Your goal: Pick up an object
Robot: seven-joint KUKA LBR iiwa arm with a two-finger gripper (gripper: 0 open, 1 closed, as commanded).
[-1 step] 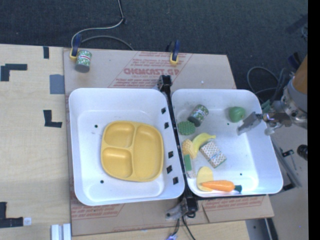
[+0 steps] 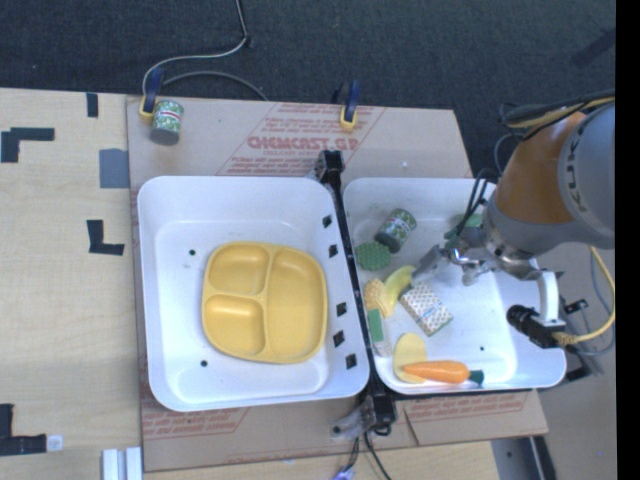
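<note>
The right bin (image 2: 500, 196) holds several small objects. A green can (image 2: 396, 226) lies at its back left, and a round green piece (image 2: 374, 256) sits just in front of it. A yellow banana-like toy (image 2: 390, 288) and a white patterned block (image 2: 427, 308) lie mid-bin. A carrot (image 2: 437, 372) and a pale yellow piece (image 2: 410, 349) rest by the front wall. My gripper (image 2: 447, 258) hangs low over the middle of this bin, just right of the banana toy and above the white block. Nothing visibly sits in it.
The left bin (image 2: 160, 268) carries a yellow divided plate (image 2: 265, 301). A small can (image 2: 166, 121) stands on the cardboard behind the bins, beside a clamp (image 2: 348, 118). A thin green stick (image 2: 375, 325) lies along the divider. Cables trail at the arm's right.
</note>
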